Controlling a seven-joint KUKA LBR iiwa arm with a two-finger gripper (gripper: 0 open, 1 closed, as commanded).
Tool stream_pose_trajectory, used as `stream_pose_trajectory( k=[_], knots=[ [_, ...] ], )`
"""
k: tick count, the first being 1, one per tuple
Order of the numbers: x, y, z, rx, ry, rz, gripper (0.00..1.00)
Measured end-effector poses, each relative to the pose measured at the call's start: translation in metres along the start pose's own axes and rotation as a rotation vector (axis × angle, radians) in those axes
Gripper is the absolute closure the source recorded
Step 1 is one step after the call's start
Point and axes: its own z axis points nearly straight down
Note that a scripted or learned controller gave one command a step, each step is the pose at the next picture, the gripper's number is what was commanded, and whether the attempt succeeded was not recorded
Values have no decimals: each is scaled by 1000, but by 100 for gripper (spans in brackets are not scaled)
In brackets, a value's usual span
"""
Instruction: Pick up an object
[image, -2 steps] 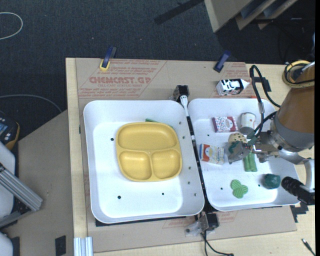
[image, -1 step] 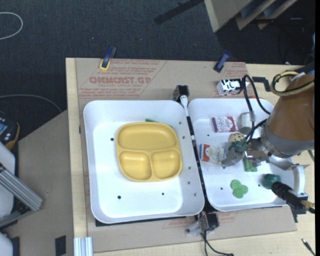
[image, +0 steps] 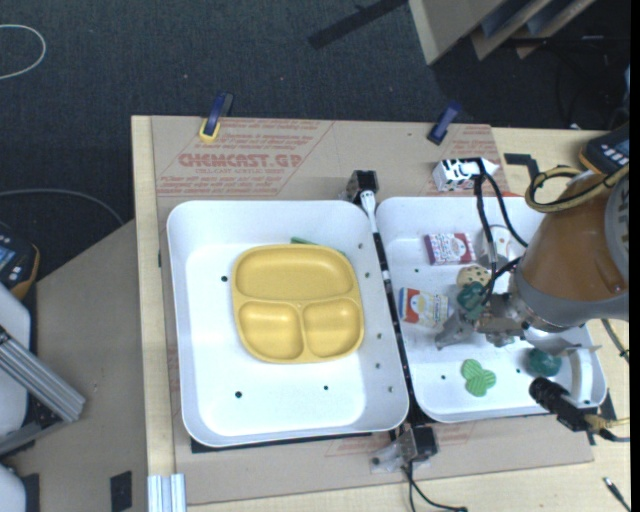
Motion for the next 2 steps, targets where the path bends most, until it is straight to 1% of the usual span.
stream_pose_trajectory(
  k=[1, 2],
  knots=[
    [1, 0, 42, -2, 0, 0, 0],
    [0, 1, 29, -9, -2, 1, 100]
  ],
)
